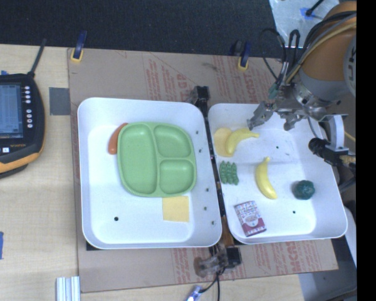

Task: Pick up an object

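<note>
My gripper [276, 119] hangs over the back of the right bin [326, 231], its two fingers spread open with nothing between them. Just left of and below it lies a small yellow banana [241, 136] against a yellow round piece [221, 142]. A larger banana [265, 179] lies in the middle of that bin. A green bumpy piece [229, 172], a dark green ball [304, 189] and a red packet [249, 217] are also in there.
The left bin [94, 224] holds a green divided plate [156, 158], an orange item [114, 140] half under its left edge, and a yellow square [176, 209]. A tablet-like pendant [9, 121] lies on the bench at far left.
</note>
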Action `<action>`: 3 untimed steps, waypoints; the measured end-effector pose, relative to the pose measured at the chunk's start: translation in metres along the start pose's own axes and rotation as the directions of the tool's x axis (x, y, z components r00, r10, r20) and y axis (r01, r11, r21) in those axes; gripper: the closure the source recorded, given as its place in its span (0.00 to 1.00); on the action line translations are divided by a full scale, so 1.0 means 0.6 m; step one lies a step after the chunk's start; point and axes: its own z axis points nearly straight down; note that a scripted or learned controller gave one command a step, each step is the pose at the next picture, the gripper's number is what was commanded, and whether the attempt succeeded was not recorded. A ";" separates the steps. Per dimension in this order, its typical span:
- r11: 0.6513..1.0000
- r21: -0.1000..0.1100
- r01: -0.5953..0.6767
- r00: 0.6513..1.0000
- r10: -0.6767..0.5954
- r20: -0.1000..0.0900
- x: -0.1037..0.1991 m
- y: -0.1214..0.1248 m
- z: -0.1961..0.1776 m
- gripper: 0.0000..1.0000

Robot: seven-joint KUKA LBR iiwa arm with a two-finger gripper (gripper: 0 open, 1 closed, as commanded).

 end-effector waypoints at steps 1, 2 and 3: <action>1.000 0.002 0.000 1.000 0.000 0.001 -0.052 -0.037 0.188 0.00; 1.000 0.001 0.001 1.000 -0.001 0.000 -0.050 -0.117 0.188 0.00; 1.000 0.003 0.003 1.000 -0.003 0.002 -0.052 -0.117 0.170 1.00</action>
